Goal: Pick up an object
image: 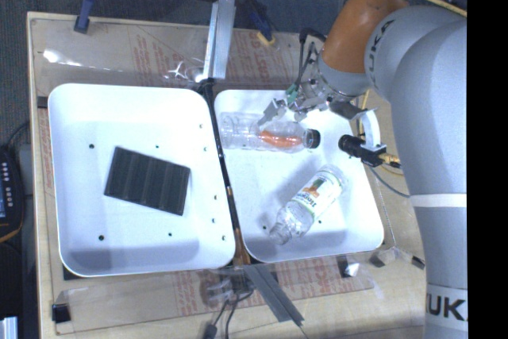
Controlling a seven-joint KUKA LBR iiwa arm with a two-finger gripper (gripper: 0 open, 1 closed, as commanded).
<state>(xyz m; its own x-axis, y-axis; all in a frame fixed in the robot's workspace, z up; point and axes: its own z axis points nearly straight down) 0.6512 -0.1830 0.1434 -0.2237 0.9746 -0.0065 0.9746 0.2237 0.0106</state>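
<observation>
Dark carpet surrounds the bench [48,52], which carries two white bins side by side. Left bin [71,171]: I see a dark ribbed flat panel [148,180] lying near its middle. Right bin [361,226]: two clear plastic bottles. One bottle with orange liquid [266,135] lies on its side along the far wall, black cap to the right. Second, a labelled bottle [309,204], lies diagonally nearer the front. The gripper [295,103] sits low over the far bottle's cap end; I cannot tell its state. Nothing visibly lifted.
</observation>
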